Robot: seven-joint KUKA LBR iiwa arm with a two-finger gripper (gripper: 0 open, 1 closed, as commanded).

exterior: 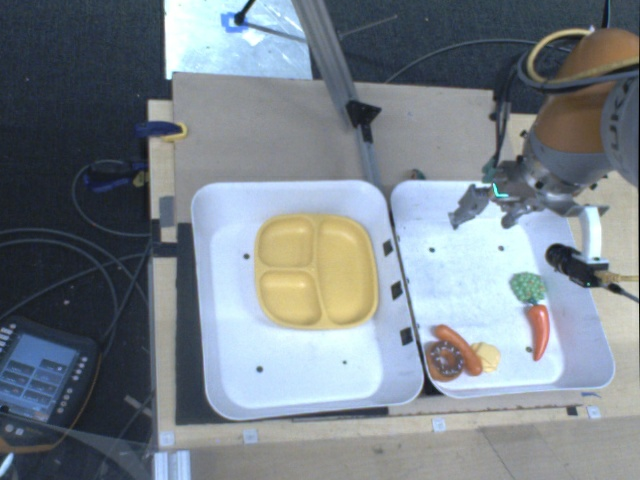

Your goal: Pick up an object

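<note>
My gripper (490,211) hangs over the far part of the right bin (470,268), its two grey fingers spread open with nothing between them. Well nearer the front of that bin lie a green broccoli piece (527,287) and an orange-red carrot (539,330) at the right side. A red sausage (457,348), a brown doughnut (443,361) and a small yellow piece (487,355) cluster at the front left corner, touching one another. All of these lie apart from the gripper.
The left bin (230,358) holds a yellow three-compartment plate (316,271). A grey pole (330,53) slants down to the bench behind the bins. Cables and a tablet (35,368) lie on the floor at the left.
</note>
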